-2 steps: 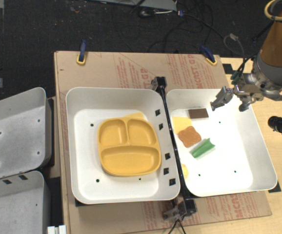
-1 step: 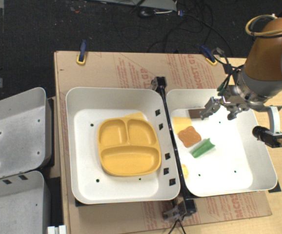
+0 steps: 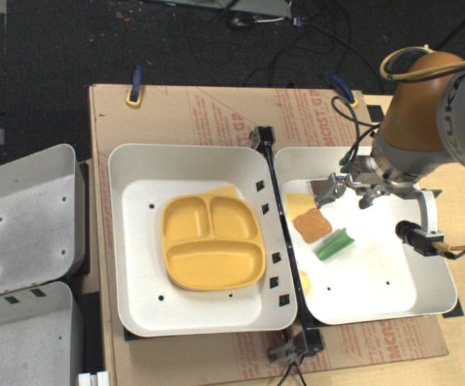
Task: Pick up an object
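In the right bin lie an orange-brown block, a green piece just below and right of it, and a yellow piece against the left wall. Another small yellow bit sits near the divider lower down. My gripper hangs over the bin's upper left part, just above and right of the orange-brown block. Its two fingers stand apart, open, with nothing between them. The grey arm with its orange band reaches in from the right.
The left bin holds a yellow divided tray. A black divider runs between the bins. Cables and a black connector hang at the arm's right side. White panels lie left of the bench.
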`<move>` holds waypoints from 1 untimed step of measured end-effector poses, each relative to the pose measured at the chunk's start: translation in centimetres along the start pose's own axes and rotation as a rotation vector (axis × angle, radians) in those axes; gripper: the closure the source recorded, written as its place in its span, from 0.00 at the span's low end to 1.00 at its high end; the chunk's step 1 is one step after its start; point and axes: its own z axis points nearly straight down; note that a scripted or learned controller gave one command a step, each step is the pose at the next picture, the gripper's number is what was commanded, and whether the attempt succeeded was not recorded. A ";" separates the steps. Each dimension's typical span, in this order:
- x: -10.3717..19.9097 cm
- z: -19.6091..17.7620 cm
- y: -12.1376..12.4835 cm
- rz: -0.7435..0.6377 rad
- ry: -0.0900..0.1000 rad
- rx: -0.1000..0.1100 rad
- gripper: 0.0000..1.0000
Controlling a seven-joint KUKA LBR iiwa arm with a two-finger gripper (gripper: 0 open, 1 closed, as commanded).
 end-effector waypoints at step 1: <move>-0.1 4.6 -0.7 0.003 0.000 0.001 0.00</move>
